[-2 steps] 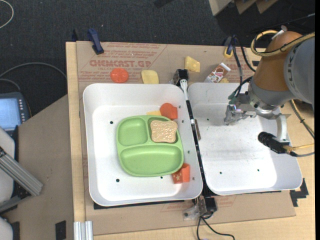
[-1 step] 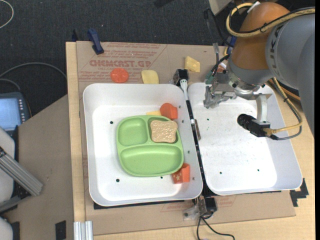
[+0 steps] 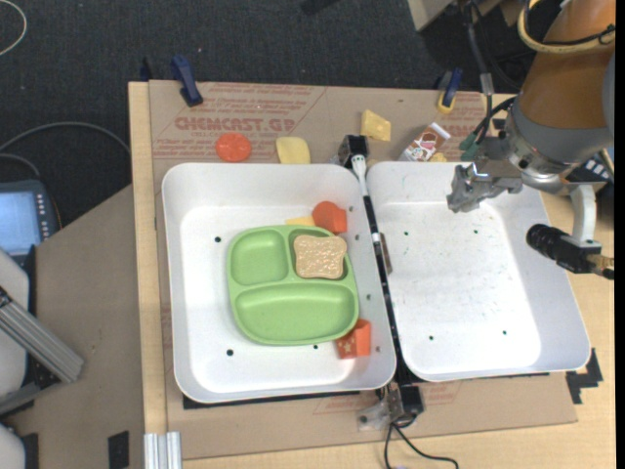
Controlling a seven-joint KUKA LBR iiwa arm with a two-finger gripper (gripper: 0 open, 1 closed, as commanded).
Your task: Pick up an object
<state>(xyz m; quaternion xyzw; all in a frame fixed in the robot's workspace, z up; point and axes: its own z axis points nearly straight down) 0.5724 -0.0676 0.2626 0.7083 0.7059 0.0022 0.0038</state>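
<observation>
- A cardboard-covered bench (image 3: 293, 115) with red printing stands on a dark carpeted floor; blue clamps hold its far edge.
- At the far left, off the bench, a small screen (image 3: 20, 223) glows blue beside a grey metal rail.
- On the cardboard beyond the bins lie an orange-red round piece (image 3: 233, 148), a pale yellow piece (image 3: 292, 149), a yellow wedge (image 3: 375, 125) and a small red-and-white packet (image 3: 423, 146).
- The left bin (image 3: 190, 291) holds a green divided plate (image 3: 291, 284), lying flat near its middle.
- A tan slice of toast (image 3: 320, 256) rests in the plate's upper right compartment.
- An orange-red block (image 3: 330, 217) sits just beyond the plate's far right corner, touching or almost touching its rim.
- A smaller orange block (image 3: 354, 340) lies against the plate's near right corner, close to the bin's right wall.
- A black strip runs between the two bins, which sit side by side.
- The right bin (image 3: 469, 301) has a speckled white floor.
- The gripper (image 3: 470, 191) hangs over the far part of the right bin, well apart from the plate and the blocks.
- Whether its pincer is apart or together cannot be told from this angle; nothing is visible between its tips.
- The grey arm with its orange band (image 3: 576, 18) comes in from the upper right.
</observation>
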